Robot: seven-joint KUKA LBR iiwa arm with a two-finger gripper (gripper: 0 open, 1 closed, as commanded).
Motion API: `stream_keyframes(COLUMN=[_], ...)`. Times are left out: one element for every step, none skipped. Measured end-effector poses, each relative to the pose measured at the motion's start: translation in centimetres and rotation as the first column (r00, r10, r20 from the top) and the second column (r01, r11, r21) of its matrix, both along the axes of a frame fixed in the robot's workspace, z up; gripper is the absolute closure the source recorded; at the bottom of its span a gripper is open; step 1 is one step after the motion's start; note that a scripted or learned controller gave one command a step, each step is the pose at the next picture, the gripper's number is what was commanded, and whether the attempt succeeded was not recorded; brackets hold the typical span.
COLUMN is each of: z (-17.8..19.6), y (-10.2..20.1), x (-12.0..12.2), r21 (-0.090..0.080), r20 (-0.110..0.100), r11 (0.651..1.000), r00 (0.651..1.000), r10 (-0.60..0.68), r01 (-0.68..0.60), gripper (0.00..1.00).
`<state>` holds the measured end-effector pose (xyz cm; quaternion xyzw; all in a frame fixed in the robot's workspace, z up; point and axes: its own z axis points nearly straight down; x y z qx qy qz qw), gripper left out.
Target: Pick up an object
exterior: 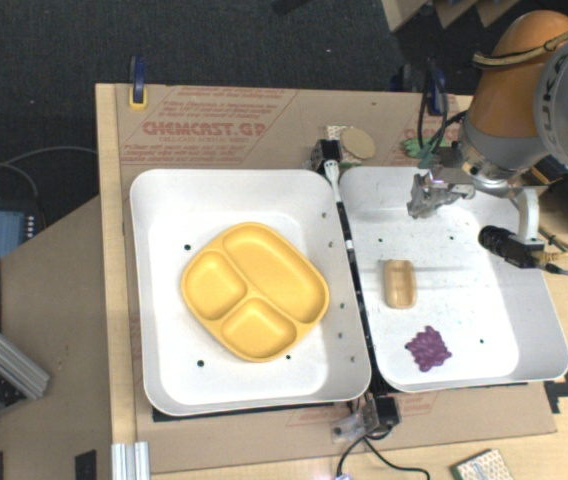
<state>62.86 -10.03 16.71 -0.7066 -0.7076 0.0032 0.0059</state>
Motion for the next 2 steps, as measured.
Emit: stream_keyframes(z=[7.0, 10.1], y=[-1.0, -4.7], x=[1.6, 4.0], r21=[-0.007, -0.007], r20=[0.022, 0.021], r11=[1.000, 1.000], r00=[1.000, 1.000], r10=[-0.001, -0.002], r01=[0.001, 0.003], gripper=[1.00, 1.00])
